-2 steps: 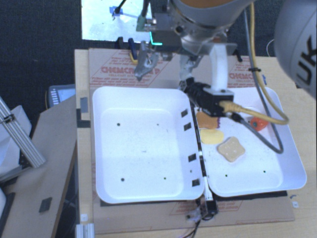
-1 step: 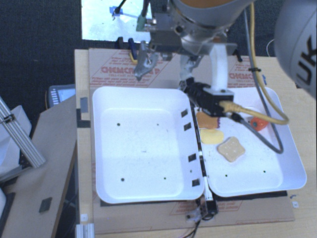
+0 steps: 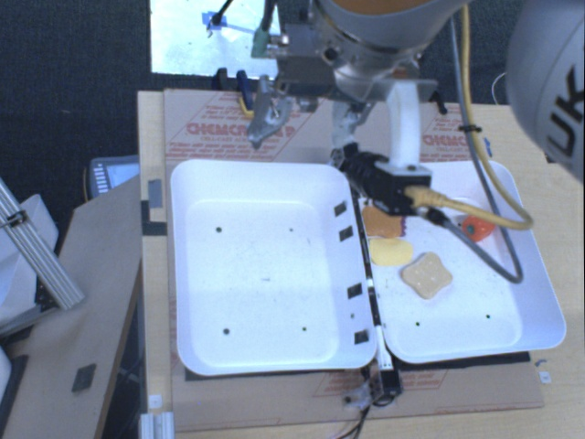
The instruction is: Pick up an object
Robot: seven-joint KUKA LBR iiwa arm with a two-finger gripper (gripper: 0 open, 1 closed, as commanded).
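One table (image 3: 155, 245) carries everything, topped with a sheet of printed cardboard (image 3: 210, 126) that shows behind and in front of the bins. One grey arm (image 3: 402, 7) comes in from the right and fills the top of the view, hanging over the table's back edge.

Two white bins sit side by side, touching along a middle seam marked by four small dark clips (image 3: 354, 291). The left bin (image 3: 183, 273) shows its plain white floor with a few small dark dots, and this is the widest open stretch. The right bin (image 3: 535, 323) holds all four loose things, bunched in its back half near the seam; its front part and right side are open floor.

The one gripper (image 3: 303, 128) hangs over the cardboard just behind the left bin's back rim. Its two fingers (image 3: 265, 122) stand apart with nothing between them. A black block (image 3: 384, 186) on a white bracket hangs from the wrist over the seam, and a yellow cable (image 3: 484, 204) loops from it across the right bin.

The four things:
- A tan square like a slice of toast (image 3: 427, 275) lies nearest the front.
- A pale yellow disc (image 3: 391, 251) lies just behind it.
- An orange-tan flat piece (image 3: 384, 224) touches the disc and is partly hidden by the black block.
- A small red piece (image 3: 477, 228) lies apart to the right, beside the cable.
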